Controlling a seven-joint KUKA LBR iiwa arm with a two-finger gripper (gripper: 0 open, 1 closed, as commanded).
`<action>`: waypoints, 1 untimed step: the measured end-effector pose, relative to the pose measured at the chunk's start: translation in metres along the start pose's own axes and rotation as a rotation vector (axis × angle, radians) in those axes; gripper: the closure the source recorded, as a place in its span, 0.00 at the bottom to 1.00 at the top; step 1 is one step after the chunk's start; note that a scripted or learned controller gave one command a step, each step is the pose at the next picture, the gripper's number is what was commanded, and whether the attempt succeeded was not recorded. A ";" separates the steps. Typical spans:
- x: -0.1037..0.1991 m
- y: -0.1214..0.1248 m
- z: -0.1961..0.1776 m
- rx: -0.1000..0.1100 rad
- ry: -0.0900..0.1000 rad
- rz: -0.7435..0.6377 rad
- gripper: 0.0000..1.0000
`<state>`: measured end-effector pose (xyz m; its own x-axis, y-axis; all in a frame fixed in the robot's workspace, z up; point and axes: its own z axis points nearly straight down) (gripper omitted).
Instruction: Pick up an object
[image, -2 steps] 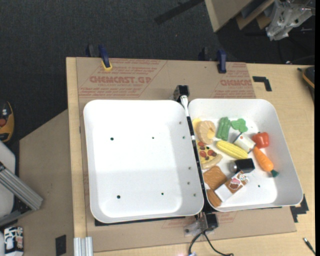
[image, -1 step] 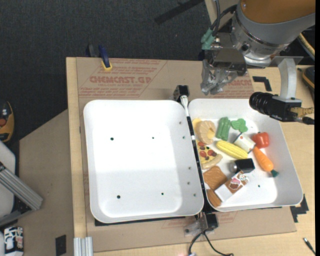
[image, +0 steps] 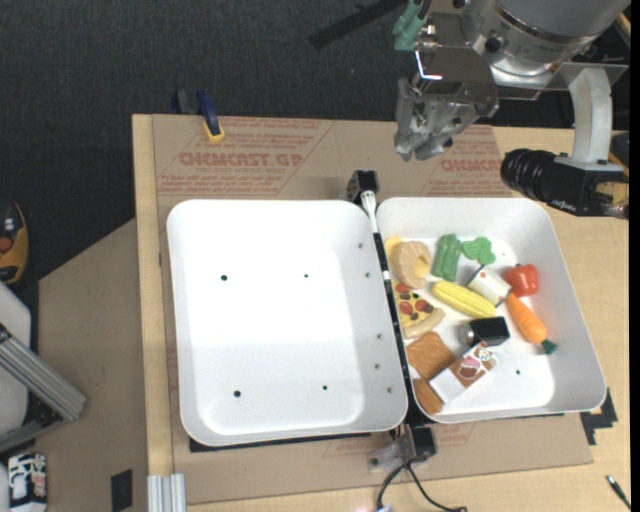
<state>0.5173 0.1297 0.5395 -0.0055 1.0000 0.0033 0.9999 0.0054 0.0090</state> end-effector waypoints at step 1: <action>0.070 -0.042 0.114 0.023 -0.006 -0.004 1.00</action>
<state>0.4758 0.1997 0.4256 -0.0095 1.0000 -0.0027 0.9999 0.0095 -0.0140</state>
